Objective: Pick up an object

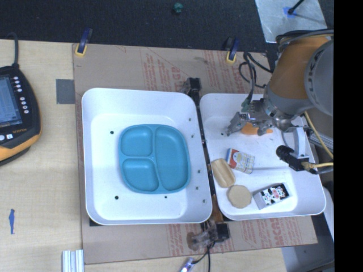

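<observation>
The pincer (250, 126) is down in the right bin (306, 205), fingers straddling an orange object (250, 128); whether they grip it I cannot tell. The grasp seems underway; next it must clench firmly, then lift.

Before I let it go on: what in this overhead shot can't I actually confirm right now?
- Orange object in the right bin: mostly covered by the gripper, so its identity is unclear.
- Small carton: print too small to read.
- Handheld pendant: cut off by the left edge.
</observation>
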{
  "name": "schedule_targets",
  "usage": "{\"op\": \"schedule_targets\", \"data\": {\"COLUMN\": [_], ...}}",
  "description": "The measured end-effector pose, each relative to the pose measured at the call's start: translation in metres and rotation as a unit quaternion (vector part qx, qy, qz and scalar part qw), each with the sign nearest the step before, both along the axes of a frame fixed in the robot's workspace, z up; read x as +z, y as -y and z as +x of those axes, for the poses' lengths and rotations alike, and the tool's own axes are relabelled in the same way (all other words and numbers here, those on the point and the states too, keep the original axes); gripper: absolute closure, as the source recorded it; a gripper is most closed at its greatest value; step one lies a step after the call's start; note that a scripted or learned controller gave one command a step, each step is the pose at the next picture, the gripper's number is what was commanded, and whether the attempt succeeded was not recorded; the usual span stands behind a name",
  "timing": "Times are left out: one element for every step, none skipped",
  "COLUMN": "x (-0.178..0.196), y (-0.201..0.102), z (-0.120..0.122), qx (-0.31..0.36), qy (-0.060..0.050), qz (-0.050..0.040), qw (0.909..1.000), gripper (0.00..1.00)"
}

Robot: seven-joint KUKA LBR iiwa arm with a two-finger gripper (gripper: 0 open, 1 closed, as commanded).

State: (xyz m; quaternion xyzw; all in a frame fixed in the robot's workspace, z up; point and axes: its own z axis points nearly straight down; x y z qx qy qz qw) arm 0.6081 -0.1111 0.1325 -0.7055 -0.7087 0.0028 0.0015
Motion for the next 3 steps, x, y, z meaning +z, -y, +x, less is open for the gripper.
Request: {"op": "schedule_targets", "data": {"x": [-0.036, -0.041, -0.030], "y": [0.033, 0.017, 0.018], "z": [0.048, 0.048, 0.048], "qx": [-0.001, 0.000, 0.001], "qy": [0.001, 0.000, 0.000], "qz": [0.0009, 0.0013, 0.0012], "qw": [1.0000, 1.0000, 1.0000], "gripper": [0.00, 0.00, 1.00]}}
